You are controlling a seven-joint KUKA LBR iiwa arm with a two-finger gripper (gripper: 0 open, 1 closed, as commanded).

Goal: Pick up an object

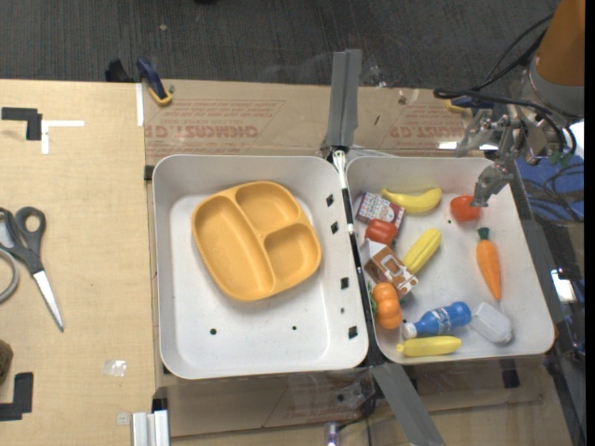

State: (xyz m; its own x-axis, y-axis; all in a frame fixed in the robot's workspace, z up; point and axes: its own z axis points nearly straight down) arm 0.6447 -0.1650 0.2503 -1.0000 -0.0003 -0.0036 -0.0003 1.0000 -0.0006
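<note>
With the gripper (487, 189) positioned just above the red tomato (464, 209) near the right bin's (535, 277) far wall, its state indeterminable, a centred vertical descent is advised, clear of the carrot (489, 266).

Scissors (33, 258) lie on the wooden bench (84, 203) left of the bins, and a blue-yellow clamp (154, 82) sits at its far edge.
</note>
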